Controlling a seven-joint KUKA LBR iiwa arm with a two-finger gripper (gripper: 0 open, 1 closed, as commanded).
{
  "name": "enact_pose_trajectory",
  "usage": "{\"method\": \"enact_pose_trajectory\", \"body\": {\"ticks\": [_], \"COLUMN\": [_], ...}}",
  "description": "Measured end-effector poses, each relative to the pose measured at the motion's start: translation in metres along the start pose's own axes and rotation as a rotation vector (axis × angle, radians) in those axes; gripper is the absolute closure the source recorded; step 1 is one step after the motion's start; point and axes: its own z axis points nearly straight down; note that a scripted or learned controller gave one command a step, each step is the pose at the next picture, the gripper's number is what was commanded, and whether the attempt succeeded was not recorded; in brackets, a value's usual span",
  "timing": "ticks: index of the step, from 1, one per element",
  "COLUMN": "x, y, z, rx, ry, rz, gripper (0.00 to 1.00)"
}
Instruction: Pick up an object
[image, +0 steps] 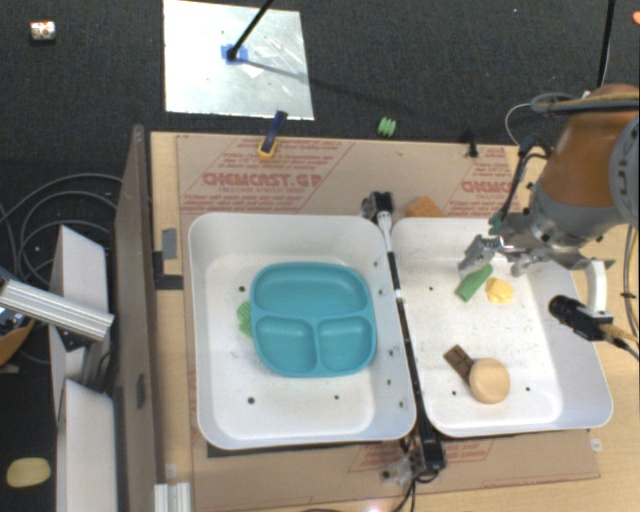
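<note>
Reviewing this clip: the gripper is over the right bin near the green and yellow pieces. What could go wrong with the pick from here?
1. The green piece and yellow piece lie side by side, seemingly touching, just below the gripper; closing on one may shove the other or catch both.
2. Both sit loose on the right bin floor and could slide away from a slightly off grasp.
3. The brown-handled brush lies farther off, probably safe.

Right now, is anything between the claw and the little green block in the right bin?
Nothing visible is in the way. The claw hangs just above the small green block in the shallow white right bin. A small yellow piece lies right beside the block, not over it.
</note>
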Motion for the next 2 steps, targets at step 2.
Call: {"method": "enact_pose_trajectory", "body": {"ticks": [2], "x": [0.027], "y": [-0.031], "z": [0.056], "rx": [0.002], "ry": [0.003], "rz": [-0.005], "gripper": [0.0]}}
